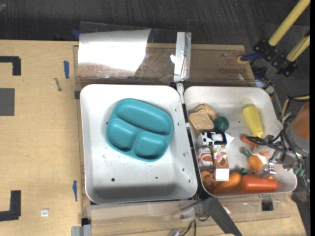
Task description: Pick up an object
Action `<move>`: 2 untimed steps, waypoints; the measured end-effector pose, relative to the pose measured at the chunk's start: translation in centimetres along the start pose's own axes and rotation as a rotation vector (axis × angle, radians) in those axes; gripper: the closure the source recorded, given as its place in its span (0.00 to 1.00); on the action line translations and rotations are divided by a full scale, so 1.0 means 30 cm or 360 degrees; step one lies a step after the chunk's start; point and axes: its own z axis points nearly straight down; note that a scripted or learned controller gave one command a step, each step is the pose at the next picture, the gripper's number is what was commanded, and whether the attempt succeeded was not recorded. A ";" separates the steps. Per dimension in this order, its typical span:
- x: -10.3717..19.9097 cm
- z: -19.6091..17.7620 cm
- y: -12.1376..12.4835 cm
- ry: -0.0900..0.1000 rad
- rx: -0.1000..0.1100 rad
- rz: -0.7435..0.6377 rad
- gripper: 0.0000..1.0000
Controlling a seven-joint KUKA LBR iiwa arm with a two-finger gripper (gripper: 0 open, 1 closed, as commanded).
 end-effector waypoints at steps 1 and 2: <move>0.041 -0.022 0.186 0.0000 -0.0008 -0.0160 0.00; -0.267 -0.070 0.325 0.0014 -0.0012 -0.0693 0.00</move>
